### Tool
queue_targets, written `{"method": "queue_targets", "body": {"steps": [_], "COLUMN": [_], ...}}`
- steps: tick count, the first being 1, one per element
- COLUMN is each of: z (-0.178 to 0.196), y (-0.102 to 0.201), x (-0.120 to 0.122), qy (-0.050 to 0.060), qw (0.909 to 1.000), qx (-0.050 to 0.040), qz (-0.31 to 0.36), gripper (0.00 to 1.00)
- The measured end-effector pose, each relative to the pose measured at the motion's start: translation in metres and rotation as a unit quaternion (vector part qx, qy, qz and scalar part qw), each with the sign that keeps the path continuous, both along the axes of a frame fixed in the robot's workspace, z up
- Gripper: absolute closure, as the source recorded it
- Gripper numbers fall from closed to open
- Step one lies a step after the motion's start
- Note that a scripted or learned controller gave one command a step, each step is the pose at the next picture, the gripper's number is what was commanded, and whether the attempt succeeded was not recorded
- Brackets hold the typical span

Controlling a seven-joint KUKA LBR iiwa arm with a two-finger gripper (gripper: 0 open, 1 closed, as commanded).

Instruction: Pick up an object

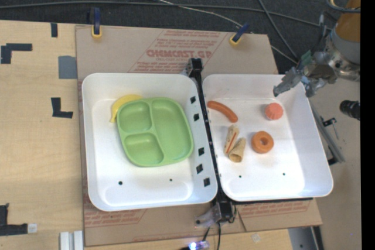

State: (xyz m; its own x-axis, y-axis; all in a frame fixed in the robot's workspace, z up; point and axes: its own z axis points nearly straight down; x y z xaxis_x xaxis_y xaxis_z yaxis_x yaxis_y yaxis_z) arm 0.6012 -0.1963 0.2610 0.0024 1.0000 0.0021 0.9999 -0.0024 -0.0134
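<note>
You're looking at a robotics lab bench, cardboard sheet [176, 50] clamped with spring clamps [95, 29], loose cables [176, 3] over dark carpet, tape marks [58, 107] on plywood.

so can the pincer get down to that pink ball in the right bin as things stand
Probably yes. The pincer hovers over the right bin's upper right corner, and the pink ball lies just below it in the view, uncovered, apart from the donut and sausage.
</note>
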Motion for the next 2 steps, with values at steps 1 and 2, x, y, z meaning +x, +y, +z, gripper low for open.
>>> {"method": "queue_targets", "body": {"steps": [1, 2], "z": [0.008, -0.057], "y": [0.001, 0.003], "x": [0.002, -0.002], "qy": [-0.006, -0.003], "qw": [1.0, 1.0], "qx": [-0.0013, -0.0008], "qz": [0.002, 0.002], "gripper": [0.0, 0.0]}}
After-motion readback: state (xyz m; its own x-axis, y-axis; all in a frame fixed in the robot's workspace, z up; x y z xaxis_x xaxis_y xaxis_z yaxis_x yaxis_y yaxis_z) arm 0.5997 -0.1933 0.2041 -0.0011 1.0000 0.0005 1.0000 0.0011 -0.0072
